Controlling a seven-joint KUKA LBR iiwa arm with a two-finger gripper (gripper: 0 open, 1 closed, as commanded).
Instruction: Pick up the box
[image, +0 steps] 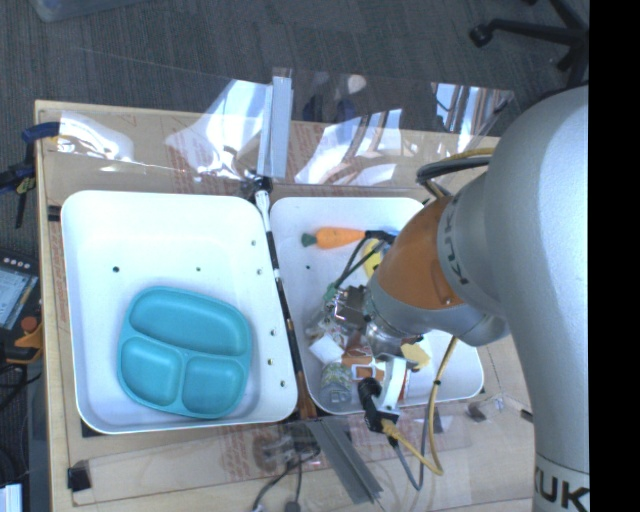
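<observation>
The pincer (345, 332) is down in the right shallow white bin (296, 216), six o'clock from the orange carrot-shaped toy (338, 237); open or closed, cannot tell.

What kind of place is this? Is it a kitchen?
Probably a robot lab or workshop, not a kitchen. A big grey robot arm reaches over a wooden bench holding two white bins, and an office chair's wheeled base stands on the carpet behind.
</observation>
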